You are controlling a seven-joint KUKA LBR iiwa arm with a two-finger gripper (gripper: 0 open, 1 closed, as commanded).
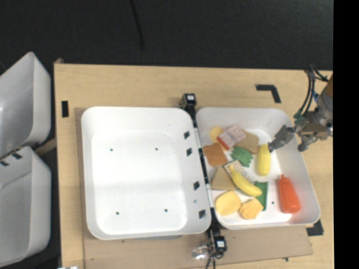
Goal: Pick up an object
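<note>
Corn cob (263,159) beside spread hand (293,139)

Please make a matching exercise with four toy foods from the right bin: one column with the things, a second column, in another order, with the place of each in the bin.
Things:
1. orange carrot
2. banana
3. corn cob
4. brown bread slice

Places:
A. beside the bin's left wall, near the divider
B. just below the hand's nearer finger
C. in the bin's middle, lying diagonally
D. along the bin's right wall, toward the near corner

Pairs: 1-D, 2-C, 3-B, 4-A
</note>
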